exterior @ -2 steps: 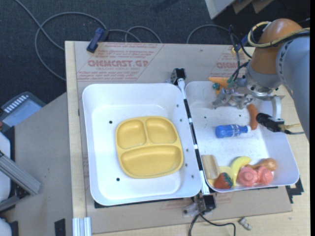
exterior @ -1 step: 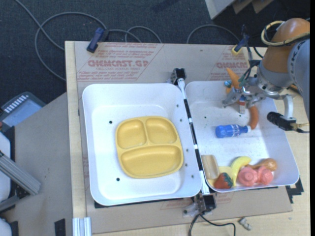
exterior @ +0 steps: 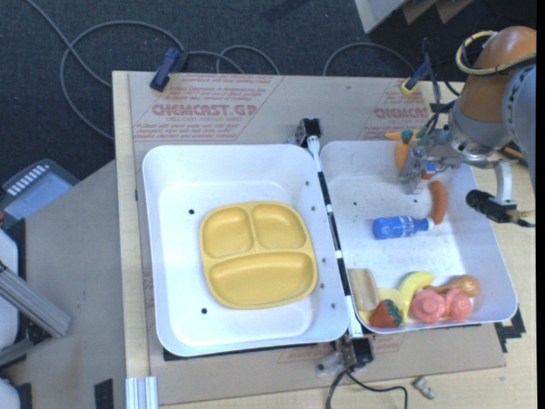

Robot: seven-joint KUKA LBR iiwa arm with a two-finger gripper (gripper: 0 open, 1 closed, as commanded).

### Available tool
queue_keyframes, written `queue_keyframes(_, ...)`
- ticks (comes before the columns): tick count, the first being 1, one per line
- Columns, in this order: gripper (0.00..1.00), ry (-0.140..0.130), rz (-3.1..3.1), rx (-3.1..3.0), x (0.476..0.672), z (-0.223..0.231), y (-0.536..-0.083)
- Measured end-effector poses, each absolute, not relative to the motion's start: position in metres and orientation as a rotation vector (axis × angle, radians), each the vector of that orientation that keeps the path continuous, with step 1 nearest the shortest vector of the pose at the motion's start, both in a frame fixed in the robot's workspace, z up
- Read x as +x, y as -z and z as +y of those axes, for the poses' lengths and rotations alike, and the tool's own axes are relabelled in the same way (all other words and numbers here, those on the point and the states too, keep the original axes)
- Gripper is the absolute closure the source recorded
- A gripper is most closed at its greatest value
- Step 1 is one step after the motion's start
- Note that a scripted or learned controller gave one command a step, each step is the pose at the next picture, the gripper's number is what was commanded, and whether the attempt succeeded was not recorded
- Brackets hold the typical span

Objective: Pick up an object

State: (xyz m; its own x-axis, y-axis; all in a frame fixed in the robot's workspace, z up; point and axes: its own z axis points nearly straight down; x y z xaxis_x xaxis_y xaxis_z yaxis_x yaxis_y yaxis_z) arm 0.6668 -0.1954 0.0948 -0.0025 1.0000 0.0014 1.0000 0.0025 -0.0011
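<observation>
Camera view takes in both white bins from above. The left bin [exterior: 170, 228] fills the middle of the frame and carries a yellow divided plate [exterior: 255, 254] lying flat near its centre, well apart from the arm's work. The right bin [exterior: 485, 262] holds everything loose. A blue bottle [exterior: 398, 227] lies on its side about mid-bin, and a brown sausage [exterior: 438, 201] stands just beside it to the upper right, close enough that they may touch. Along the bin's lower edge, at the lower right of the frame, sits a crowded pile: a tan block [exterior: 364, 289] against the divider, a strawberry [exterior: 385, 313], a banana [exterior: 414, 286] and a pink toy [exterior: 441, 306], all touching or nearly so.

The arm comes in at the upper right of the frame, and its gripper [exterior: 415, 177] hangs over the upper part of the right bin, with an orange piece [exterior: 401, 153] just beside it on the left. Whether the claw is open or closed cannot be told, since the wrist hides it.

That position suggests the target is something at the top of this bin, probably the sausage or the orange piece, which lie clear of the pile and so offer an easier grasp. Nothing can be seen held yet.
</observation>
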Motion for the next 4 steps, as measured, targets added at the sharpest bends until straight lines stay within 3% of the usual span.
queue_keyframes(1, 1.00, 0.003, -2.226, -2.223, 0.623, -0.152, -0.226)
queue_keyframes(2, 1.00, -0.001, -2.221, -2.218, 0.607, -0.090, -0.205)
queue_keyframes(3, 1.00, 0.003, -2.224, -2.221, 0.604, -0.039, -0.254)
queue_keyframes(4, 1.00, 0.000, -2.222, -2.219, 0.623, 0.012, -0.225)
